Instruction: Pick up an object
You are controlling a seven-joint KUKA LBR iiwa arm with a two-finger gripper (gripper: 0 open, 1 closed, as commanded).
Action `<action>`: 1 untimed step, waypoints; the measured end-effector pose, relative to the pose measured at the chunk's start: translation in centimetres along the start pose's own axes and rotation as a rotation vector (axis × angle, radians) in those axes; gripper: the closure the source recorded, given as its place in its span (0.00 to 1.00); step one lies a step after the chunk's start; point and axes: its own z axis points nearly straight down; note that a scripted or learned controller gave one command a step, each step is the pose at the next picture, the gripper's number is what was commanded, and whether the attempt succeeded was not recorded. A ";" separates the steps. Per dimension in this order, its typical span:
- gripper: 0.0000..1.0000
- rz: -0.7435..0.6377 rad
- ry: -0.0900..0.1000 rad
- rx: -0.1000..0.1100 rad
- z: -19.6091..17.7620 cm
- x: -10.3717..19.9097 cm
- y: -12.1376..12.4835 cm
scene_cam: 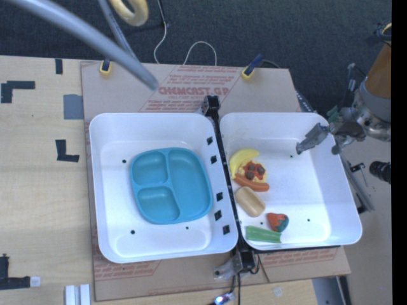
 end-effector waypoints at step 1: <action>0.00 -0.004 -0.003 -0.010 -0.6 0.1 0.2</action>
